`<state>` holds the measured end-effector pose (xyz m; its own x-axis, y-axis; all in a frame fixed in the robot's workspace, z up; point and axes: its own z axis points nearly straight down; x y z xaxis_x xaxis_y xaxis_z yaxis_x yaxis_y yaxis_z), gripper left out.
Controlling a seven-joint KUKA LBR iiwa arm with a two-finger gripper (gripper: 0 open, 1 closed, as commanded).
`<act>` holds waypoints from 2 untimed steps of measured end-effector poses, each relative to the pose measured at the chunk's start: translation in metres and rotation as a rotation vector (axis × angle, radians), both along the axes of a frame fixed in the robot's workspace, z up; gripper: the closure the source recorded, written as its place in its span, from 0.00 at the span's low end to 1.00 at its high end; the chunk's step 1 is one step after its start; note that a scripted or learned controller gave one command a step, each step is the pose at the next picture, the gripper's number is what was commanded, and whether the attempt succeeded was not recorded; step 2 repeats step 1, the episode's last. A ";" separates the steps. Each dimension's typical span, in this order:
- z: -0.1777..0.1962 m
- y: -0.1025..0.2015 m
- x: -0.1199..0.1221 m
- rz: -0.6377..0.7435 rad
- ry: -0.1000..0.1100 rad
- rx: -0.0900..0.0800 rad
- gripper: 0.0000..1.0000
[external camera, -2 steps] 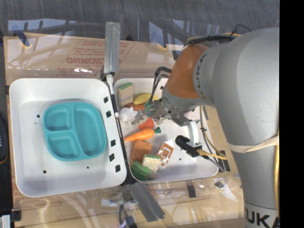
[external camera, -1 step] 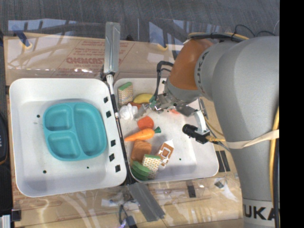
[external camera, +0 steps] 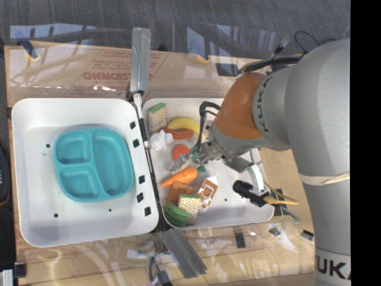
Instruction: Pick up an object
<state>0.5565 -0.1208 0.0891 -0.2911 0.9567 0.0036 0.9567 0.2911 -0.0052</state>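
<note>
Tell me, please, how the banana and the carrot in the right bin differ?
The banana is yellow and curved; the carrot is orange, straighter and tapered. The banana lies toward the bin's far side, the carrot nearer its middle, just below the gripper. Both are toy foods lying flat.

Red lettering is printed on the brown cardboard sheet [external camera: 89, 70] lying under clear plastic behind the left bin; the largest line appears to read "CHEMCAST", though it is seen at a slant and partly blurred by glare, and the smaller lines above it cannot be made out. At the lower right, the letters "KU" are seen in dark print on the grey base of the arm [external camera: 333, 267], the rest of the word being cut off at the edge. A small card [external camera: 208, 191] in the right bin carries an orange mark that cannot be read
</note>
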 end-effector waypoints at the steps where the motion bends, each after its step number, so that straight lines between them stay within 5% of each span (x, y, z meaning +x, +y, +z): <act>1: 0.000 0.010 -0.045 0.017 -0.001 0.000 0.00; 2: 0.000 0.010 -0.045 0.017 -0.001 0.000 0.00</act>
